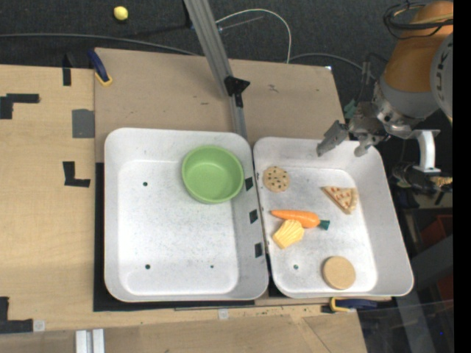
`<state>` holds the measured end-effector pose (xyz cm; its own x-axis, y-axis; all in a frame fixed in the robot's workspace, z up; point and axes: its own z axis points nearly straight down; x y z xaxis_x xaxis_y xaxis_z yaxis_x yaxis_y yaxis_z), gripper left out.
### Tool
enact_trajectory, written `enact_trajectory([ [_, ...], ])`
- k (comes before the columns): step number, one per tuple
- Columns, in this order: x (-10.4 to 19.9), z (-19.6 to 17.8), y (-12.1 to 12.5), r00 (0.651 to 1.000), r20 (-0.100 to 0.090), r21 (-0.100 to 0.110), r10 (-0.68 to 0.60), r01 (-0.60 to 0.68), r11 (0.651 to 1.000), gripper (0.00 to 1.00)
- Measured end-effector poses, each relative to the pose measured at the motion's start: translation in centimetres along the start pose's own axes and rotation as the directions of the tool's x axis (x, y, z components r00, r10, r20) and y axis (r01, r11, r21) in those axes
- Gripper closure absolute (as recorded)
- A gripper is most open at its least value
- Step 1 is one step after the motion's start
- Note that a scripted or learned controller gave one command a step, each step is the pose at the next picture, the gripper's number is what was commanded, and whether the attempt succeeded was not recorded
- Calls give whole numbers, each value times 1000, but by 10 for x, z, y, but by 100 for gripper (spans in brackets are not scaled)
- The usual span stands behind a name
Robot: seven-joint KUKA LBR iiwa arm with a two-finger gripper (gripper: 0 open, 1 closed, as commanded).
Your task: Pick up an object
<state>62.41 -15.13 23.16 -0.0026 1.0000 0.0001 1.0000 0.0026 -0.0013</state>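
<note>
Counting first, I see one green bowl [213, 173] in the left bin [125, 271], and five items in the right bin [394, 259]: one cookie [276, 178], one pizza slice [341, 198], one carrot [297, 217], one yellow piece [288, 234] just beside the carrot, and one tan disc [339, 272]. The gripper [344, 143] has its fingers spread apart, grasping nothing, over the right bin's far rim. My arm reaches in from the right, wrist angled downward.
</note>
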Motion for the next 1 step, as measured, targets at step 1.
enact_trajectory([
  [1, 0, 0, 0, 1000, 0, 0, 0, 0, 1000, 0],
])
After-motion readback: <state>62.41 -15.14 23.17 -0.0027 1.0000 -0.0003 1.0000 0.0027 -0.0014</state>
